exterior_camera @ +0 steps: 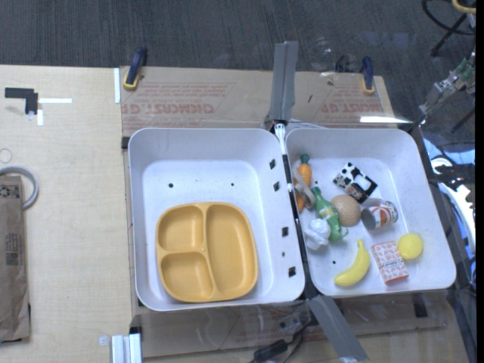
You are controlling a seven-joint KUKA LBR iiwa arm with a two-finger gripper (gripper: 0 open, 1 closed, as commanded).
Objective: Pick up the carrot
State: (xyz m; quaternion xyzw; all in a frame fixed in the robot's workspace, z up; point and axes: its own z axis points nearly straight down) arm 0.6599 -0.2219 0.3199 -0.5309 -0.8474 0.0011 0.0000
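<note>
From my remote station I see the left bin (pixel 144 203) holding a yellow divided plate (pixel 206 252) — the right bin (pixel 420 172) a banana (pixel 354 265) and, smallest, the carrot (pixel 304 172) by its left wall. Gripper state: I cannot tell.

Red print runs across the cardboard sheet (pixel 249 97) behind the two bins, along the counter's far edge. It lies upside down to the camera; the left stretch seems to spell "CHEMCAST GP", the right stretch is too faint to make out. The small red-and-white carton (pixel 390 262) near the right bin's front edge bears printing too small to read. The brown bag (pixel 13 263) at the counter's left edge carries dark marks, also unreadable.
</note>
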